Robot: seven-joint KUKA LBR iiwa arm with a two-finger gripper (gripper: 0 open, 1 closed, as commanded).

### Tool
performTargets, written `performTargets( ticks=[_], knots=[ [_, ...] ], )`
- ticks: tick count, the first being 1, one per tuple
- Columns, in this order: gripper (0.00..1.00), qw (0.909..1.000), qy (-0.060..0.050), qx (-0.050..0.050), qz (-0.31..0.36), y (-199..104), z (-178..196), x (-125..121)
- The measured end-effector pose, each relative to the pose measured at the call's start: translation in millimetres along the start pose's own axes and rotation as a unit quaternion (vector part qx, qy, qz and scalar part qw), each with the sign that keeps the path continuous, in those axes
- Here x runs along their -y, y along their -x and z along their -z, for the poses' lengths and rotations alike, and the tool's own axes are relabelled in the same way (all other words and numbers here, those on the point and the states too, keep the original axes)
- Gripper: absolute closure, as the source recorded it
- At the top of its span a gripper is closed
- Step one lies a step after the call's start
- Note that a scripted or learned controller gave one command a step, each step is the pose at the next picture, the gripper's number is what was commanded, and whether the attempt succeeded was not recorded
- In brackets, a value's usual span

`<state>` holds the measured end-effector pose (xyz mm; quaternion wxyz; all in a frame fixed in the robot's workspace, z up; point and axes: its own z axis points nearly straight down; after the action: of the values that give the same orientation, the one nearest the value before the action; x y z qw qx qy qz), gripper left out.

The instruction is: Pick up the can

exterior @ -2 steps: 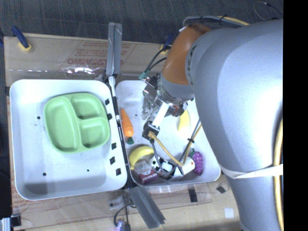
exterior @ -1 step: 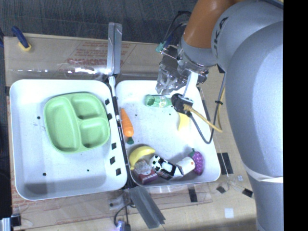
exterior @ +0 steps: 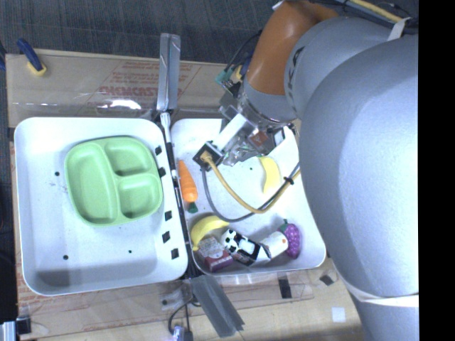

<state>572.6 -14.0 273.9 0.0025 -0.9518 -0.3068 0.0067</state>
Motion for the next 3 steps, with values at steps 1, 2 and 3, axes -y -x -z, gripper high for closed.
performTargets(
  ticks=[1, 2, 3],
  knots=[
    [1.00, 0.9999, 0.000, 0.000, -0.012, -3.0, -31.4, -16.1],
    [1.00, 1.0000, -0.004, 0.005, -0.008, -3.4, -25.7, -14.3],
    [1.00, 0.9982, 0.002, -0.002, 0.060, -30.2, 61.3, -64.5]
  ],
)
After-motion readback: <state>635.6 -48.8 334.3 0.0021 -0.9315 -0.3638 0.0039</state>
